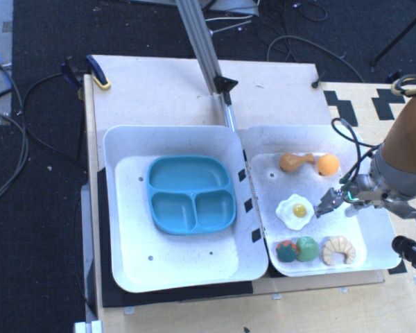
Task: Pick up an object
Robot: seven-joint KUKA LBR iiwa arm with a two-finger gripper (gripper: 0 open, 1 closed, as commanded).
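The fried egg sits mid right bin, with the gripper just right of it, fingers slightly parted and holding nothing. Beyond the egg: a drumstick, an orange ball, green veggies and a croissant. My worry is the egg's so flat the fingers could skate over it.

Arm cut off, right edge.

— What sort of place are we in?
— A robotics lab, we'd say: a grey arm over a bench, loose cables on dark carpet (checker markers on the benchtop too).
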